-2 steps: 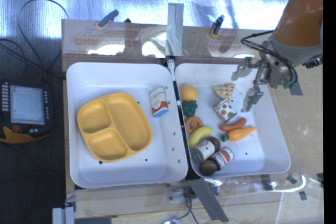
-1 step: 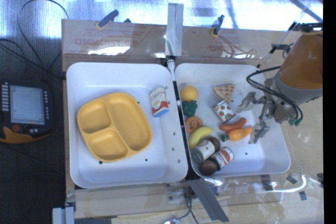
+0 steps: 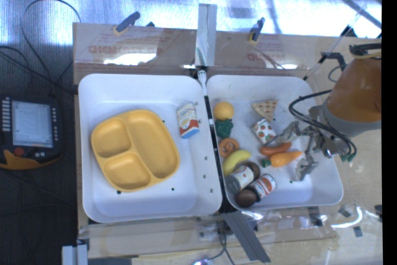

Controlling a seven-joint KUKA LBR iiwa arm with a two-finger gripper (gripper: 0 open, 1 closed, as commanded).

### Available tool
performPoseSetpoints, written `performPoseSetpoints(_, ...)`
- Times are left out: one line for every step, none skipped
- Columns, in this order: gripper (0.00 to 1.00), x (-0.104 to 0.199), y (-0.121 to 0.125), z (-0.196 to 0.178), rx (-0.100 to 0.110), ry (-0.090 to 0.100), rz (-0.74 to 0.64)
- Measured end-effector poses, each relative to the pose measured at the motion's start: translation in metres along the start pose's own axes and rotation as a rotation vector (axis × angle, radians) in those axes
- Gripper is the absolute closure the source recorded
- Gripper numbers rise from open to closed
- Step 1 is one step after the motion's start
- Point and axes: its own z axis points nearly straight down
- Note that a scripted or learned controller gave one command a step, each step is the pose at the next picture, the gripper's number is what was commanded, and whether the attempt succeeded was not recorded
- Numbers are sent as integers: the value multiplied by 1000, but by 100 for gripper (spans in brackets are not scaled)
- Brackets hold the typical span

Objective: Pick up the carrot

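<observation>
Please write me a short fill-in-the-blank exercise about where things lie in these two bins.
1. The yellow divided plate lies in the ____ bin.
2. The carrot lies in the ____ bin.
3. The plate has ____ compartments.
4. The pincer is above the bin that holds the ____.

Missing words: left; right; three; carrot

Arm (image 3: 356,96) cut off at right edge — tool (image 3: 303,149) fingers indistinct

text: none legible | cardboard (image 3: 142,46) print: too blurred to read
</observation>
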Motion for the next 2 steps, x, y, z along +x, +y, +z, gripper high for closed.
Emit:
performPoseSetpoints(0,25,49,-1,5,-7,323)
performPoseSetpoints(0,13,43,0,-1,0,745)
